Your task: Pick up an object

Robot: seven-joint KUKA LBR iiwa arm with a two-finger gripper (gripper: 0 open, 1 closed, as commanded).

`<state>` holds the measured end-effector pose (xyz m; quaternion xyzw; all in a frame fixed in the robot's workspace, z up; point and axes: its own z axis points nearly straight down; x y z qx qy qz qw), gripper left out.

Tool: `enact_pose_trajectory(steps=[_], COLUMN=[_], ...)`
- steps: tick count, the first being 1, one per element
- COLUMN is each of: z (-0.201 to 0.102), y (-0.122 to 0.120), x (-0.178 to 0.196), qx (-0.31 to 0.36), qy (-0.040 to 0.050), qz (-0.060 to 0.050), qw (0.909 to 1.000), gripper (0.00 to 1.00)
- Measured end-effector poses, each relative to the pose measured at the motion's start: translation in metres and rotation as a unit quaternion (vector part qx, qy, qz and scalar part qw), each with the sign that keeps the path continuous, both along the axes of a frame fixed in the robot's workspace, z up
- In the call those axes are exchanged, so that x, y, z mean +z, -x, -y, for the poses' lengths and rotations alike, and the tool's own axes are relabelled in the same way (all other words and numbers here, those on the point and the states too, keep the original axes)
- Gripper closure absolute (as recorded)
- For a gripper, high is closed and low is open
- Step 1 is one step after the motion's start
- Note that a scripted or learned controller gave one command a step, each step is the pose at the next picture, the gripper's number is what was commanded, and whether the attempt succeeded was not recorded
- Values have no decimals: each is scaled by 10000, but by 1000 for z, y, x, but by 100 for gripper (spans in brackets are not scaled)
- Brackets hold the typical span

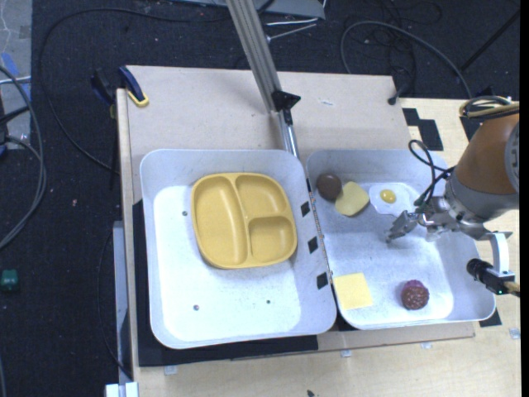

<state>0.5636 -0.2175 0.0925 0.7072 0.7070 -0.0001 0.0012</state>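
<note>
While pincer (pixel 402 227) hovers, fried egg (pixel 387 196) just beside

A robotics lab: bench (pixel 207 106), loose cables (pixel 58 122).

In the right white bin (pixel 463 304) lie a brown round piece (pixel 329 186), a pale yellow wedge (pixel 353 198), a fried egg (pixel 388 196), a flat yellow square (pixel 354 290) and a dark red ball (pixel 414 294).

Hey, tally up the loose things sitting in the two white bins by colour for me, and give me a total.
Yellow: 3, the divided plate, the flat square, the pale wedge
White with a yellow centre: 1, the fried egg
Brown: 1, the round lump
Dark red: 1, the ball
Total: 6
</note>
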Motion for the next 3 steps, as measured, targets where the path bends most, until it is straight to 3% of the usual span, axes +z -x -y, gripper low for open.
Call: enact_pose_trajectory(steps=[1, 3], z=[1, -9], y=[-1, -6], x=[12, 123], qx=[2, 16], qy=[15, 6], qz=[25, 26], qw=[10000, 10000], gripper=[100, 100])
